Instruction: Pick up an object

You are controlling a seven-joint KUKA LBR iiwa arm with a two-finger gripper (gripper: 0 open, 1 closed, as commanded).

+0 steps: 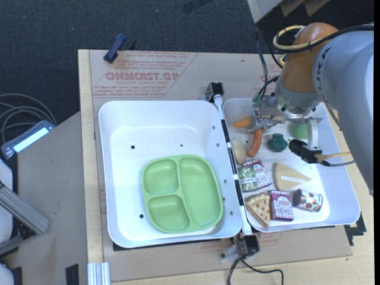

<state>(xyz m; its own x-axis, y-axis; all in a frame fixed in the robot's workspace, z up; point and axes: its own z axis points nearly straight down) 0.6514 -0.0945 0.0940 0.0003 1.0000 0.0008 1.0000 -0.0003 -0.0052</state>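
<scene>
My gripper (260,122) hangs low over the far left part of the right bin (344,215), below the arm's orange band. An orange carrot (255,142) lies right under it, its upper end touching or nearly touching the gripper's tip. A smaller orange piece (241,123) sits just to the gripper's left. A dark green toy (276,141) and a pale green piece (300,130) lie to its right. Whether the carrot is gripped is hidden by the wrist.
The right bin also holds a beige piece (238,150), snack packets (252,177), a cheese wedge (291,177), a pizza slice (258,208), a red box (281,205) and a small can (307,200). A green divided plate (181,193) lies in the left bin (119,129).
</scene>
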